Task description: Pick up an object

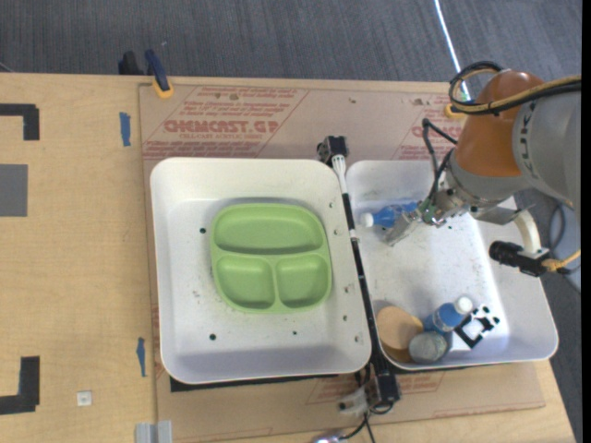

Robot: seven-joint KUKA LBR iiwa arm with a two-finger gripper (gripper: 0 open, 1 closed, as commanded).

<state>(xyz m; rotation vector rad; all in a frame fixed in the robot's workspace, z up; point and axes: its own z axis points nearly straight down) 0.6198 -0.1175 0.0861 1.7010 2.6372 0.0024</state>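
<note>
Gripper [417,218] beside translucent blue bottle [390,218]

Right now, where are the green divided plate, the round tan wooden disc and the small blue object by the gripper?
green divided plate [271,255], camera view, centre ridge.
round tan wooden disc [394,326], camera view, top face.
small blue object [386,218], camera view, middle.

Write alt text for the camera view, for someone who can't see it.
A grey robot arm with an orange band reaches from the right, its gripper low in the right white bin beside a small blue object. A few small items cluster in that bin's near corner; the left white bin holds a green divided plate.
</note>
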